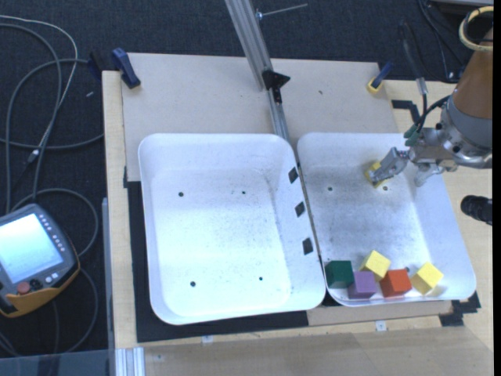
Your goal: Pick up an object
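You have five small blocks bunched along the near wall of the right bin [438,210], at about 6 o'clock on its floor: a green block [339,273], a purple block [362,283], an upper yellow block [377,263], an orange-red block [395,282] and a second yellow block [428,277] at the row's 3 o'clock end. Neighbours look to be touching or nearly so; the purple one sits wedged between green and orange-red, with the upper yellow just behind it.

Expect them to handle as light, stiff cubes with flat, fairly smooth faces. They are not fragile, but are likely to skid or twist on the slick white floor if pinched off-centre. Take hold across two opposite flat faces. The outer yellow or the upper yellow offers the most free side; the purple has little room for fingers.

The gripper [389,168] hangs over the bin's far half, around 12 o'clock on the floor, fingers pointing toward 9 o'clock. A small yellowish piece shows at the tips, but you cannot tell whether it is a held object or part of the finger, nor whether the fingers are spread or closed.

The blocks lie well apart from the gripper, toward 6 o'clock. The left bin [156,157] holds nothing to aim for.
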### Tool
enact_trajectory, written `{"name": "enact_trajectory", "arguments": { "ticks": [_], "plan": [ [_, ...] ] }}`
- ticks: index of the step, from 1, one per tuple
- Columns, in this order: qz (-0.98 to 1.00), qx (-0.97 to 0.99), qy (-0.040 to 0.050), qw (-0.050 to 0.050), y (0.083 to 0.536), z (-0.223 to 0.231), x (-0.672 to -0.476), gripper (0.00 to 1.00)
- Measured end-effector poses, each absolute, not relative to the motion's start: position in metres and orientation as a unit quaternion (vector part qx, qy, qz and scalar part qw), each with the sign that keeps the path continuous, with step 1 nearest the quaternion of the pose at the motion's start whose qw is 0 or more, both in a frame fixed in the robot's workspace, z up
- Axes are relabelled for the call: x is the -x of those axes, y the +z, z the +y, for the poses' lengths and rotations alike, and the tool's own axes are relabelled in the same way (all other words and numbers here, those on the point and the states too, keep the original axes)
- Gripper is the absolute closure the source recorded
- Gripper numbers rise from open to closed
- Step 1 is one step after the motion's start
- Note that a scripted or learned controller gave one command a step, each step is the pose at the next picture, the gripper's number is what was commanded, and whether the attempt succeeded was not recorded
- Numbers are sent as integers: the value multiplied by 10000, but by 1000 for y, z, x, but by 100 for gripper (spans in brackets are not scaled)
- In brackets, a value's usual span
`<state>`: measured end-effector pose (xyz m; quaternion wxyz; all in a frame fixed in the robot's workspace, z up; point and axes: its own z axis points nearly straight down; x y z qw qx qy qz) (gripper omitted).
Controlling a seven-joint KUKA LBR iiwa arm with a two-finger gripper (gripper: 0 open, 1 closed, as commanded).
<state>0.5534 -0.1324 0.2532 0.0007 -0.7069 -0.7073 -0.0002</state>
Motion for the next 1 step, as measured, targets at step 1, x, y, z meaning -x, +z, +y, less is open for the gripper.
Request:
{"name": "enact_trajectory", "arguments": {
  "ticks": [1],
  "plan": [
    [-7067,7075,0,-16,237,-174,-601,0]
  ]
}}
